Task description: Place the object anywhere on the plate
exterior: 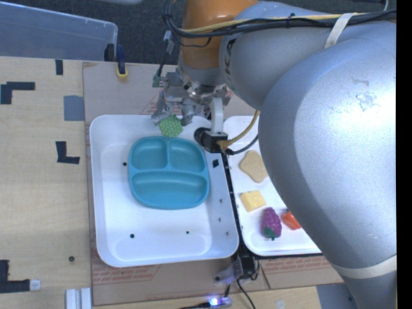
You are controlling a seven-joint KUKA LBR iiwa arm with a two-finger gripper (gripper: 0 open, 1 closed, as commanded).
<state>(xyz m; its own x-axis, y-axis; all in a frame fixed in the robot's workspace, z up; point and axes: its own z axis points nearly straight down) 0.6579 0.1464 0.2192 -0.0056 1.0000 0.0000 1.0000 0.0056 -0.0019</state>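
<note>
Two shallow white bins sit side by side on the desk point(38, 192). The left bin point(109, 237) holds a blue plate point(168, 172) with three compartments, one long one on the near side and two smaller ones on the far side. The right bin point(257, 242) is largely covered by the grey arm point(335, 140), which reaches in from the right and carries an orange band point(209, 18) above the wrist.

The gripper point(172, 118) hangs over the far edge of the left bin, just beyond the plate's far rim. A small green, textured object point(170, 127) sits directly beneath the gripper, touching or nearly touching it, at the far edge of the plate; whether it rests on the rim or is raised above it cannot be told. The jaws appear closed in around the top of this green object, though their tips are hard to make out.

In the visible part of the right bin lie a tan bread-like piece point(253, 166), a yellow block point(252, 200), a purple grape-like cluster point(271, 223) and, just beside it, a small orange-red item point(291, 221).

A dark cable point(215, 148) runs down between the two bins.
</note>
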